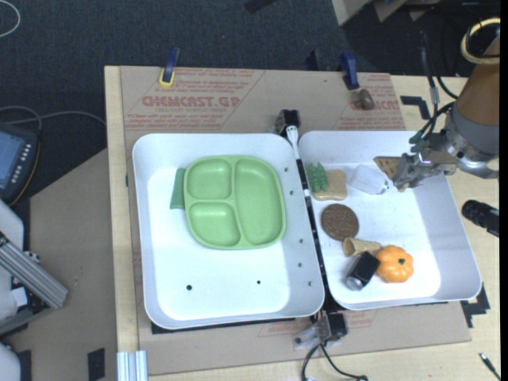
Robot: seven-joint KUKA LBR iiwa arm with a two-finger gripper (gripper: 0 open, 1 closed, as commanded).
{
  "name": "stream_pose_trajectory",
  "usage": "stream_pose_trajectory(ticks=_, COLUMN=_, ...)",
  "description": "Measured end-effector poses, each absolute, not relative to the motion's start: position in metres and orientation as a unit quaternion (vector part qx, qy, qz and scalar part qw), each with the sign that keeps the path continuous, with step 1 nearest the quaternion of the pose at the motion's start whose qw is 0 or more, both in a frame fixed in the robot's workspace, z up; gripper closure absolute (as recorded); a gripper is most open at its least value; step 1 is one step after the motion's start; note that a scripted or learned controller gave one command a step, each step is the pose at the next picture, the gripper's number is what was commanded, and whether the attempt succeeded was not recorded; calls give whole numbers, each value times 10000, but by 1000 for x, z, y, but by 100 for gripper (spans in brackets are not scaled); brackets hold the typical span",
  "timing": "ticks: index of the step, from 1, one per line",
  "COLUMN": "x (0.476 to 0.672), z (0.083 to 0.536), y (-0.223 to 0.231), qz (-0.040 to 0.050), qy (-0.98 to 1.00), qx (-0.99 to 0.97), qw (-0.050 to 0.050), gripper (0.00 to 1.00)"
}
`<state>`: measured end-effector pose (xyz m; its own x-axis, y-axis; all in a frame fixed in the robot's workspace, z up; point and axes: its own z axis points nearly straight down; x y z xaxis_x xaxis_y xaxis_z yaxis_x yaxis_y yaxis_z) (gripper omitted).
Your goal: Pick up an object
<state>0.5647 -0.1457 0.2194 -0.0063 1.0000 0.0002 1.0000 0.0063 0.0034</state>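
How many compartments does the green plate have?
3. On the green divided plate in the left bin: one at upper left, one at lower left, one long one down the right side.

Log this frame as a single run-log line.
arm: over right bin far side | gripper: above bin floor, nothing seen held | nearest: clear item | left bin: green plate

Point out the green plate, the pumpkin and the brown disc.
green plate (236, 202): camera view, on the ridge where its three compartments meet.
pumpkin (394, 265): camera view, middle of its orange body.
brown disc (340, 221): camera view, centre of its top face.
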Motion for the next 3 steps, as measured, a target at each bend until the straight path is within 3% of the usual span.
stream_pose_trajectory(ticks=2, x=634, z=222, y=-55, qz=14, qy=7089, qx=7053, qw=17, gripper=100)
stream_pose_trajectory(ticks=3, x=659, z=215, y=-49, qz=10, qy=7076, qx=7066, qw=21, gripper=100)
